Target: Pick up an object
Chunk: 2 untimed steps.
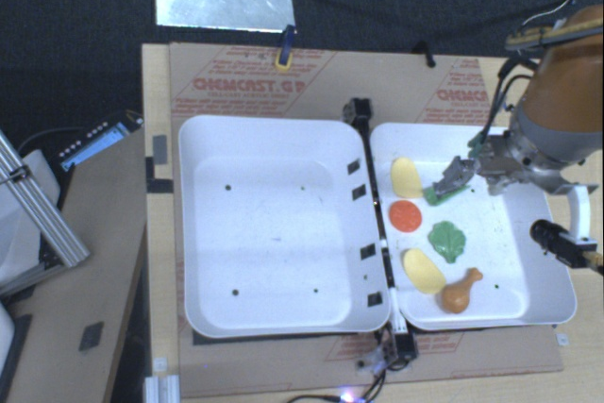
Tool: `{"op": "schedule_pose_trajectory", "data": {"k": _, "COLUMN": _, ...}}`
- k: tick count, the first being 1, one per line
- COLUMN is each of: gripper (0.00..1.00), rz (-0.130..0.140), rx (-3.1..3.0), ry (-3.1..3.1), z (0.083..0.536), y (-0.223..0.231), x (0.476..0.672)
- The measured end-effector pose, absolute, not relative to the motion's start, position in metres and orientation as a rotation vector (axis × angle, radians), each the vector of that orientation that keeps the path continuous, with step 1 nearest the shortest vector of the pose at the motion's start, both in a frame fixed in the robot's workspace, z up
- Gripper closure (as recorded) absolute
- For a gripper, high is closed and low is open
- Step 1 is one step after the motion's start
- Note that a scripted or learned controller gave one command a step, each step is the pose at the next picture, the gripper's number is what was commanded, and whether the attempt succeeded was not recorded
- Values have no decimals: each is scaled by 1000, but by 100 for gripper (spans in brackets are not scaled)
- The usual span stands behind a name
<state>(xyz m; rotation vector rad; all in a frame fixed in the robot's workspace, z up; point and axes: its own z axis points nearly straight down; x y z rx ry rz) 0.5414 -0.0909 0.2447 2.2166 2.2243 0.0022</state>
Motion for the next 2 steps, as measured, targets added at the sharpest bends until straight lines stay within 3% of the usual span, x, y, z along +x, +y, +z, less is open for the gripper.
{"op": "schedule_pose_trajectory", "data": {"k": 1, "gripper": 0, "rz": 8, "rx": 2205, "ry": 2237, "z": 181, "y": 5, "x": 629}}
{"op": "schedule_pose_trajectory", "data": {"k": 2, "gripper": 100, "rz": 6, "rx": 2214, "ry": 2225, "z": 196, "y": -2, "x": 627}}
